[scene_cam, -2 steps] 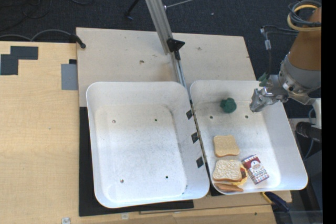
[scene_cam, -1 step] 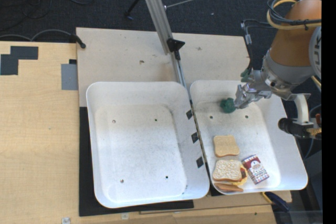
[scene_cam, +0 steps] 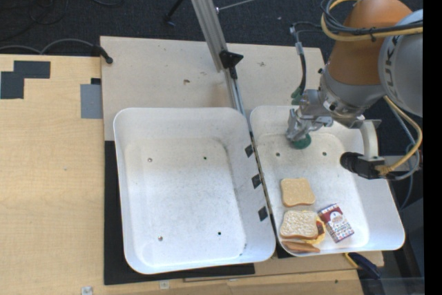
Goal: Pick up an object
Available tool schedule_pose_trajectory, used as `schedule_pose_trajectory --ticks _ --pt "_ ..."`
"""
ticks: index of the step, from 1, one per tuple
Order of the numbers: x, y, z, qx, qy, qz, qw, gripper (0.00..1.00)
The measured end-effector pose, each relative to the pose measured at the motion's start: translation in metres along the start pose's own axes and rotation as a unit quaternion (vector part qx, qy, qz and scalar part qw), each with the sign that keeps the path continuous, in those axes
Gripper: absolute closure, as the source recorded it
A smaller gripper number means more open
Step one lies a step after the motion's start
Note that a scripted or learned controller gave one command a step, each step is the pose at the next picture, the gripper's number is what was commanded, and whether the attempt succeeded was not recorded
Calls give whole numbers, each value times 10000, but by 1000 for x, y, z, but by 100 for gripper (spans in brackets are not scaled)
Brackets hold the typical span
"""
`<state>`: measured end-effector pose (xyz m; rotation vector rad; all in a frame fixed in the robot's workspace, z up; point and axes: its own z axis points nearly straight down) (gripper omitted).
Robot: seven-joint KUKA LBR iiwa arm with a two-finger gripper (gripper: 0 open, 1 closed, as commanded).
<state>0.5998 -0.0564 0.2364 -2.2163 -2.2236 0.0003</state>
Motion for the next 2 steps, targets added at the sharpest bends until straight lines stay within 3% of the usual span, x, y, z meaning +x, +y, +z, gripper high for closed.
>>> schedule_pose_trajectory --ticks 2 --pt "93 0 -4 5 0 -1 10000 100"
